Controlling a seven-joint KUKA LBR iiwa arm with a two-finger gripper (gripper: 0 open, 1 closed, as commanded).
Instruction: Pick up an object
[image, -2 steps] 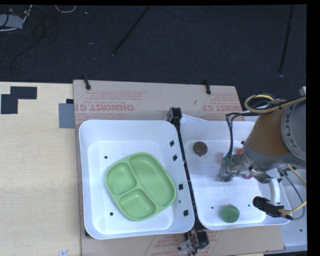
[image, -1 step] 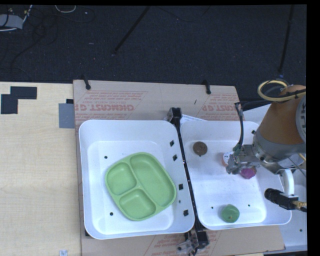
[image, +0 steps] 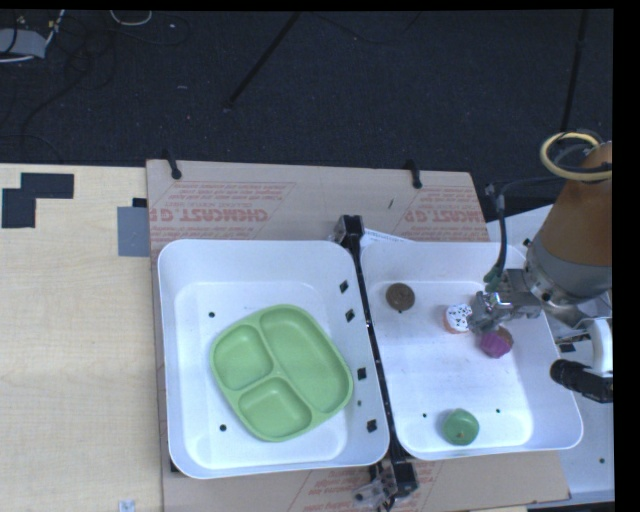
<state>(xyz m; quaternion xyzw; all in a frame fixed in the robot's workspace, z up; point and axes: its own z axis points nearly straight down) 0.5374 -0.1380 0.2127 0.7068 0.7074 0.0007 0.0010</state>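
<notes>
The arm (image: 578, 235) is cut off at the frame's edge. Its gripper (image: 490, 318) hangs low in the right bin (image: 540, 425), just above a purple object (image: 496, 344) and beside a white spotted die (image: 458, 318); its grip state cannot be told. A brown ball (image: 400, 296) and green ball (image: 461, 427) lie elsewhere in that bin. Left of it, the other bin (image: 190, 270) holds a green divided plate (image: 281, 372). Cardboard (image: 300, 205) underlies both; dark floor (image: 320, 80) lies beyond.

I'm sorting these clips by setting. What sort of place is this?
Most likely a robotics lab test bench, not a home or kitchen. Two white bins sit on cardboard; a robot arm reaches over small test items like a dice and a green divided plate, with cables on the dark floor.
</notes>
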